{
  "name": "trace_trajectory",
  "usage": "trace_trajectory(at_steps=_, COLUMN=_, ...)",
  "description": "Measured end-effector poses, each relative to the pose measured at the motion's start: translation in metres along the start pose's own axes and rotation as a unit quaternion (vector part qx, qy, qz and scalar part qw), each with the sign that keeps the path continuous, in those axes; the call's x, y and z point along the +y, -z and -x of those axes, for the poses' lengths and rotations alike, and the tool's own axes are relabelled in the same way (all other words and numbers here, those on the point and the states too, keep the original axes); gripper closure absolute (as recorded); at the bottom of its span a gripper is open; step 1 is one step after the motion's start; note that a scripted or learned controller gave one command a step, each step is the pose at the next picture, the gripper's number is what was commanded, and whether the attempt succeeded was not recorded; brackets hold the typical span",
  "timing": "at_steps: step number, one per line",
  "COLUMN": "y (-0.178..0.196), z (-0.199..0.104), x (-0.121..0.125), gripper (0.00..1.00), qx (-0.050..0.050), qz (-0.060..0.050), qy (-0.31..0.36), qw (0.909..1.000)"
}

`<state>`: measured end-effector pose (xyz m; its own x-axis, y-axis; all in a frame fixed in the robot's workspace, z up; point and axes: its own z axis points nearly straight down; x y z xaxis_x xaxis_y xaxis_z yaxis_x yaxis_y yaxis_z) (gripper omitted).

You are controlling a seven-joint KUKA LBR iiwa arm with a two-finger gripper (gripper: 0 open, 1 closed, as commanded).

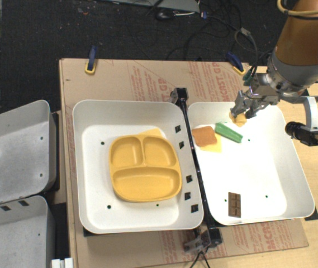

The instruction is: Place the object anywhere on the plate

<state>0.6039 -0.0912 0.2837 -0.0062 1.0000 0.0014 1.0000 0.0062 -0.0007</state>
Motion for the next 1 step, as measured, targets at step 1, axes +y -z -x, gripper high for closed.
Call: trace_trajectory(at_steps=1, y=-0.0086, z=-0.0523, x=-0.027, gripper=1.0, qx=0.0, qz=-0.001, qy=0.0, qw=1.0)
